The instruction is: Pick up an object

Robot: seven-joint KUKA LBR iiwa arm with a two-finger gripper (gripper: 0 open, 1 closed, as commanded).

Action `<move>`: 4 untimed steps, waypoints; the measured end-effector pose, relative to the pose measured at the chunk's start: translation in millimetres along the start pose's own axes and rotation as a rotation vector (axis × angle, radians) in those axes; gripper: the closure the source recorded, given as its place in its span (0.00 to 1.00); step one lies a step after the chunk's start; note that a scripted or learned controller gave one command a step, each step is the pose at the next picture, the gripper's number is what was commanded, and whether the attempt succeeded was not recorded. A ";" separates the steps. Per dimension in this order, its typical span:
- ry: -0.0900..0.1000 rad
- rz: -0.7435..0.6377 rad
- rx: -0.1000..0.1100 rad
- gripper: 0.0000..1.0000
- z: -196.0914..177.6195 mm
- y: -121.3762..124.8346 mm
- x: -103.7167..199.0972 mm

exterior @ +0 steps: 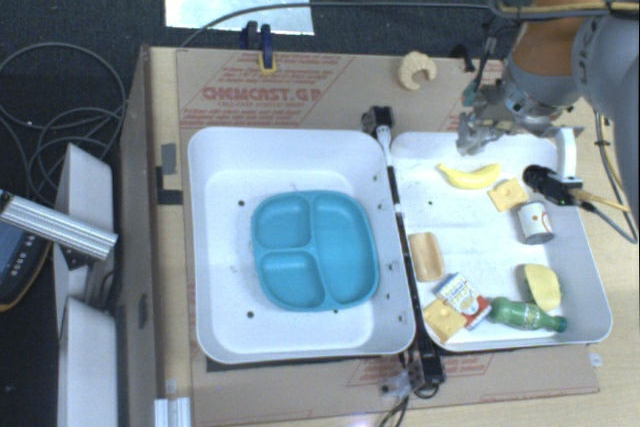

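Poised at upper right of frame: gripper (472, 143) above the right bin (590, 300), just above a yellow banana (470, 176). Nothing seen between the fingers; how far apart, impossible to tell. Other candidates lower right: green bottle (525, 315), silver can (536, 223). Pick apparently not yet made; descent, grasp and lift all remaining.

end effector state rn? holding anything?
End effector: finger state cannot be told; nothing seen in its grasp. It hangs over the right bin, just above the banana.
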State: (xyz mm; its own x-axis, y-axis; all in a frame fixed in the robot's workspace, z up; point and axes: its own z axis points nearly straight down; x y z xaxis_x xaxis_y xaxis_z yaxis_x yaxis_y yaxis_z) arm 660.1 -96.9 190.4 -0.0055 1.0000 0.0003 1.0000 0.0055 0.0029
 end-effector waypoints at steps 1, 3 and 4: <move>-0.001 0.000 0.002 1.00 31.0 -9.7 12.5; -0.002 0.004 0.001 1.00 5.6 -37.9 27.1; -0.002 0.004 -0.001 1.00 -49.5 -29.3 9.6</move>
State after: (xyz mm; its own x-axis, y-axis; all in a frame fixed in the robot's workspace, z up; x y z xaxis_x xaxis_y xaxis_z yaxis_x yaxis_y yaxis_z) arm 630.5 -87.4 239.8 -0.0011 1.0000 -0.0014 1.0000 0.0011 0.0043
